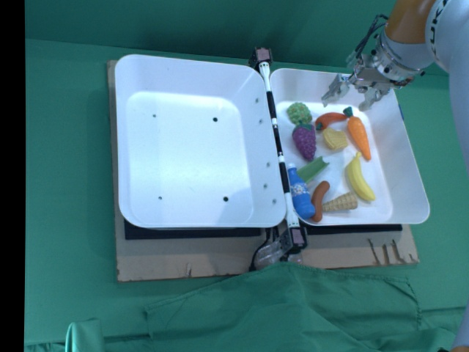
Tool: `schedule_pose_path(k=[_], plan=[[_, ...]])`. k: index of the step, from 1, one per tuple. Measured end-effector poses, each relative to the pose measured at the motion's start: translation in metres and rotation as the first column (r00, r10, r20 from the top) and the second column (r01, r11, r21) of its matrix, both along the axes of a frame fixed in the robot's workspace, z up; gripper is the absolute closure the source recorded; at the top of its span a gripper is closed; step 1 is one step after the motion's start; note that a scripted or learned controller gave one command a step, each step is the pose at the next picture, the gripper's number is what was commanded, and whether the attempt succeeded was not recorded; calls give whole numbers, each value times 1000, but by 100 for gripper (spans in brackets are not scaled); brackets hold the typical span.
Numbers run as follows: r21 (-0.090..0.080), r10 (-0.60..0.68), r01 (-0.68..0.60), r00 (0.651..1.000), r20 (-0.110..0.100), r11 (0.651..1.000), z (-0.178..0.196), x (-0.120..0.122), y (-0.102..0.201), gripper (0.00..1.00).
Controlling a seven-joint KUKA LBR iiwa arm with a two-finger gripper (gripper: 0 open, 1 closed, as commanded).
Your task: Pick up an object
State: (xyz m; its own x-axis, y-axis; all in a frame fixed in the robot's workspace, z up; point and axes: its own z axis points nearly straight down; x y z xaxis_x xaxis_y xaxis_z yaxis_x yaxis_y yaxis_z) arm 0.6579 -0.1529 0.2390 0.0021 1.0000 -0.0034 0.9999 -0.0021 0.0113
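Objects: you see a cluster of toy foods in the right bin (pixel 410 196), all on its floor.
Carrot (pixel 358 136): your landmark. It lies lengthwise in the far part of the right bin, green top toward the far wall.
Pepper (pixel 329 119): red-orange, just left of the carrot's top, nearly touching it.
Yellow piece (pixel 335 139): just left of the carrot's middle, below the pepper.
Broccoli (pixel 298 112): green, well left of the carrot, near the divider.
Grapes (pixel 304 141): purple, left of the carrot, directly below the broccoli and touching it.
Banana (pixel 358 179): just beyond the carrot's tip, toward the near edge.
Green piece (pixel 313 169): left of the banana, below the grapes.
Cone (pixel 340 203): tan, near side of the bin, below the banana.
Sausage (pixel 320 198): red-brown, just left of the cone.
Bottle (pixel 299 194): blue with a white label, farthest left of the carrot, against the divider.
Gripper (pixel 353 94): you see it above the far wall of the right bin, just beyond the carrot's top. Its fingers are spread apart with nothing between them.
Arm (pixel 414 13): grey with an orange band, reaching in from the upper right of the carrot.
Left bin (pixel 139 79): well left of the carrot, beside the right bin.
Divider (pixel 277 141): black-and-white strip between the two bins.
Cardboard (pixel 183 262): brown sheet under both bins.
Cloth (pixel 66 160): green, covers the bench around the cardboard.
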Motion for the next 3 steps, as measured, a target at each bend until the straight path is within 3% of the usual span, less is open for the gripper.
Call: schedule_pose_path(k=[1, 2, 3], plan=[[-2, -2, 2, 1000, -7, 1000, -45, 17, -19, 0], [-1, -4, 4, 1000, 1, 1000, -54, -25, -36, 0], [-4, -5, 5, 1000, 11, 1000, -39, -22, -36, 100]])
